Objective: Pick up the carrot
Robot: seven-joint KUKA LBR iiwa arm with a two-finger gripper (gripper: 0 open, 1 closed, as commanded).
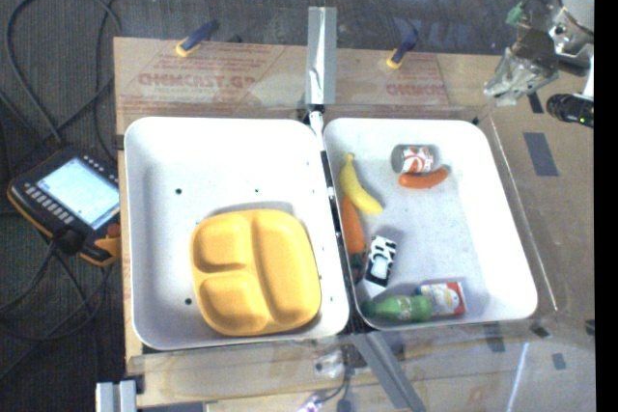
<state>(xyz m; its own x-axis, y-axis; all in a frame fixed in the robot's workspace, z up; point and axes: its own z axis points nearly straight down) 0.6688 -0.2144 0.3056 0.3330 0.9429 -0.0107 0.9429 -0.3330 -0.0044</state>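
I see a cardboard-faced bench (241,77) on dark carpet, cables trailing left. The left bin (164,159) holds a moulded yellow tray (256,272). The tapered orange carrot (352,227) lies along the right bin's (483,207) left wall, beside a banana (359,191). The gripper (512,77) hovers outside, upper right.

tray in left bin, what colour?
Yellow: the divided tray in the left bin, seen in the camera view.

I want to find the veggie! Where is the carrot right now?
The long orange carrot lies in the right white bin, against its left wall, just below the yellow banana and above the small black-and-white toy car.
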